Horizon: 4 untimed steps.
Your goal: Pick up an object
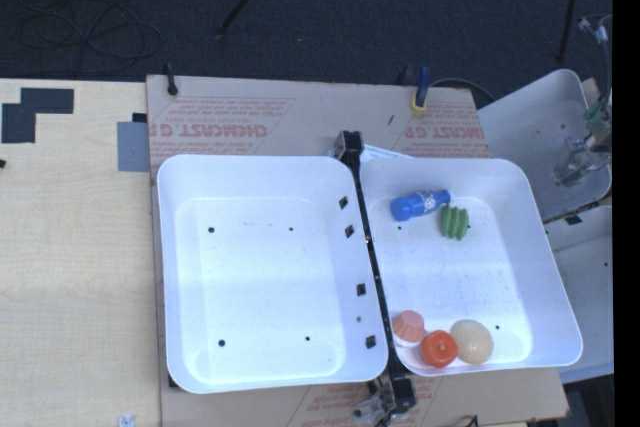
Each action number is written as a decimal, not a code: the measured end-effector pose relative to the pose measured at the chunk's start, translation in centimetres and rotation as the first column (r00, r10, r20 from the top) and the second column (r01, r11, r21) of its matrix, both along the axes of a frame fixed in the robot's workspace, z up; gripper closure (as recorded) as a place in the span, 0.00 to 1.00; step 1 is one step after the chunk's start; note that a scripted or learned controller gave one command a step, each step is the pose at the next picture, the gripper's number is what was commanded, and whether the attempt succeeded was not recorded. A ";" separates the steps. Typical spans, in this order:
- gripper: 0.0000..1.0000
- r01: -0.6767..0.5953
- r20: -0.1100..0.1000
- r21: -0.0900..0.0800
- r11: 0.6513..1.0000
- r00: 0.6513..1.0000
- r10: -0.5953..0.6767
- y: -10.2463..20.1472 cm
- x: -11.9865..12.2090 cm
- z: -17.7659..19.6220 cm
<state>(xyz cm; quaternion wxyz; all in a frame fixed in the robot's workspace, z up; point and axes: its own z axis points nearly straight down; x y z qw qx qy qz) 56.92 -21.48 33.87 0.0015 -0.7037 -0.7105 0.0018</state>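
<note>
In the right bin (520,255) a blue bottle (419,204) lies on its side near the far wall, with a green ridged object (454,221) just to its right. At the bin's near left corner sit a pink round piece (408,325), a red tomato-like ball (438,349) and a pale yellow ball (472,341), all close together. The left bin (180,265) is beside it.
A black divider strip (362,255) with clips runs between the two bins. Both bins rest on a cardboard sheet (260,120) on the wooden bench (70,265). A grey-white plate (560,130) stands off the bench at the right. A blue-and-yellow clamp (421,90) sits at the cardboard's far edge.
</note>
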 end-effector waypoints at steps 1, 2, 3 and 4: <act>0.00 0.000 -0.001 0.000 1.000 1.000 0.000 0.0 0.0 0.0; 1.00 -0.003 -0.001 0.000 1.000 1.000 0.003 -0.1 0.0 0.9; 0.00 -0.003 -0.002 0.000 1.000 1.000 0.003 -0.1 0.0 0.9; 1.00 -0.007 -0.002 0.000 1.000 1.000 0.007 -0.1 0.0 1.9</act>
